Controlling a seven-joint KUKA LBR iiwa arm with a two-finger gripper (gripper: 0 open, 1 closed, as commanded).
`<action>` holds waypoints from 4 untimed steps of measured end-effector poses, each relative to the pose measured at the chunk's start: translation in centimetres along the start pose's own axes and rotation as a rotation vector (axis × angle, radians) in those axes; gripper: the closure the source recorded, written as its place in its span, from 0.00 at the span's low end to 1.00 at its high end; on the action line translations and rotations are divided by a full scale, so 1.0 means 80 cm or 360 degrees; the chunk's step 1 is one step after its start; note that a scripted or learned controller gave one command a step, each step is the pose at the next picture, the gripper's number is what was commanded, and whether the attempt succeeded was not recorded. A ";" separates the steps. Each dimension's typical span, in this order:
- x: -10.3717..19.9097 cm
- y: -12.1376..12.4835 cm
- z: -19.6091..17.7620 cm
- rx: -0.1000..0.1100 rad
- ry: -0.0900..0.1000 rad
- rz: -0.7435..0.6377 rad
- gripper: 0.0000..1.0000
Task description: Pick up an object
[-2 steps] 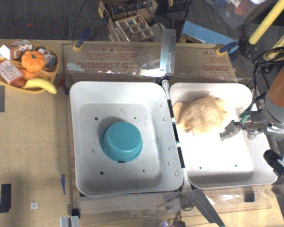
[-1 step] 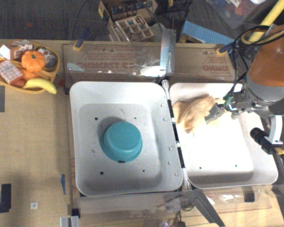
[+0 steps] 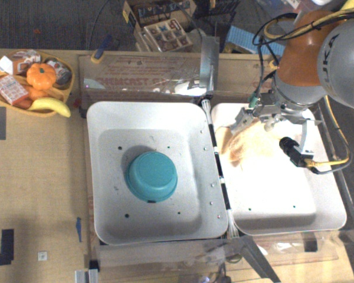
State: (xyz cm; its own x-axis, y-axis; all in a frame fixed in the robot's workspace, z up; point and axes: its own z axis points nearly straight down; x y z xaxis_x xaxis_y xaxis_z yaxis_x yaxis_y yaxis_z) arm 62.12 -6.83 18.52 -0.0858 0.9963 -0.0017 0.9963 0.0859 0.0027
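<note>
An upturned teal bowl [image 3: 152, 176] lies in the middle of the left bin [image 3: 106, 122]. A pale tan, soft-looking object [image 3: 232, 144] sits in the right bin [image 3: 318, 211] near its back left corner, its outline washed out by glare. My gripper [image 3: 249, 118] hangs low over the back of the right bin, just above and right of the tan object. I see nothing clearly held in it. The grey arm with its orange band [image 3: 304, 46] reaches in from the upper right.
A black connector on a cable [image 3: 293, 150] dangles over the right bin beside the gripper. A basket of toy fruit and boxes [image 3: 29, 84] stands at the far left, and a cardboard tray [image 3: 147, 75] lies behind the bins.
</note>
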 end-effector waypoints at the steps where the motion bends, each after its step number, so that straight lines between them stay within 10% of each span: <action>1: -0.011 0.026 -0.020 0.0001 -0.0001 0.0522 0.00; 2: -0.009 0.027 -0.034 -0.0003 -0.0005 0.0514 1.00; 3: -0.008 0.027 -0.033 -0.0002 -0.0004 0.0513 0.00; 4: -0.037 0.010 0.090 0.0006 0.0002 0.0212 0.00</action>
State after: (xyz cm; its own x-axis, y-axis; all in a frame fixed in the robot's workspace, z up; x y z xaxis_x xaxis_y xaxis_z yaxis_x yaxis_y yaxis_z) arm 63.21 -9.73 11.35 0.0474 0.9989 -0.0001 0.9989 -0.0474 -0.0008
